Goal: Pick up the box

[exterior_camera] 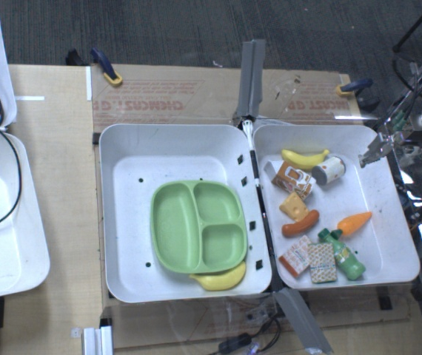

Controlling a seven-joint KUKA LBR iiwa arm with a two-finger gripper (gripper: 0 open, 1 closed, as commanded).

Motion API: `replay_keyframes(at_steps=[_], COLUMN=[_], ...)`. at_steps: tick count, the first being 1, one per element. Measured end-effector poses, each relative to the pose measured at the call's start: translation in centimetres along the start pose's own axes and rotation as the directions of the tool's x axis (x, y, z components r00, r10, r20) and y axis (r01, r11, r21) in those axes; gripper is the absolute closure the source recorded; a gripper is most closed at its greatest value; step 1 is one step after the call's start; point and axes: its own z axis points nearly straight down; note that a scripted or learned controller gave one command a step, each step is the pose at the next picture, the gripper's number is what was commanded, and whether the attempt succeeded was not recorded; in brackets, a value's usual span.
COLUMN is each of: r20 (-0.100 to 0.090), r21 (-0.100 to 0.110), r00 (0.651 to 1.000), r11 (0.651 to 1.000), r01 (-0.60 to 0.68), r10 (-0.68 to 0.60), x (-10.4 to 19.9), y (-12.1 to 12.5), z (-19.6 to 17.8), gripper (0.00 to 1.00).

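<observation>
Box (pixel 293 180), orange/white, lying in right bin (pixel 389 268) toward 11 o'clock, below banana (pixel 304 157), beside can (pixel 329 169). Gripper (pixel 370 154) at bin's 2 o'clock rim, well apart from box, holding nothing seen; fingers too small to read, can't tell. Green plate (pixel 198 224) in left bin (pixel 118 220).

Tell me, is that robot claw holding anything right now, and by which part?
Nothing is held. The gripper hangs at the right bin's upper right edge, with nothing between its fingers; the box lies apart in that bin.

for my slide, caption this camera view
Gripper at the right bin's edge, box beside banana.
</observation>
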Motion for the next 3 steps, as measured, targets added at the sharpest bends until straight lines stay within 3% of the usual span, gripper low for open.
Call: replay_keyframes(at_steps=[1,2,3], r20=[0.0,0.003,0.019], r21=[0.0,-0.004,-0.011], r00=[0.998,0.964,0.999], r11=[0.998,0.964,0.999], r01=[0.063,0.267,0.044], r10=[-0.063,-0.267,-0.044], x=[0.8,0.0,5.3], y=[2.6,5.9,3.2], z=[13.7,13.9,13.8], gripper=[0.0,0.0,0.0])
